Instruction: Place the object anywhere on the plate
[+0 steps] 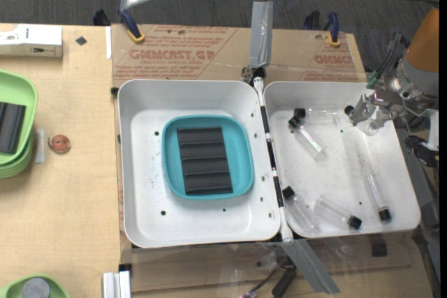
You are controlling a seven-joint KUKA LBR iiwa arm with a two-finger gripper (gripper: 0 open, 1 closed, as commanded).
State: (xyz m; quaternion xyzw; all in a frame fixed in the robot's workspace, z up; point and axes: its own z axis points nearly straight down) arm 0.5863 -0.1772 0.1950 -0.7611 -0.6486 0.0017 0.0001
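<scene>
The metal two-finger gripper (364, 114) hangs over the right white bin's (412, 216) upper right corner; its finger spacing cannot be told. Grey arm enters from the right. Clear plastic tubes with black caps (305, 133) lie scattered below; the teal square plate (242, 150) sits in the left white bin (133, 171).

The arm (426, 59) gets chopped off by the frame at 3 o'clock. Gripper (364, 112) is too blurry to read. At 9 o'clock a green tray (17, 125) runs off the edge, and a green lid (35, 287) is cut off at 7 o'clock.
</scene>
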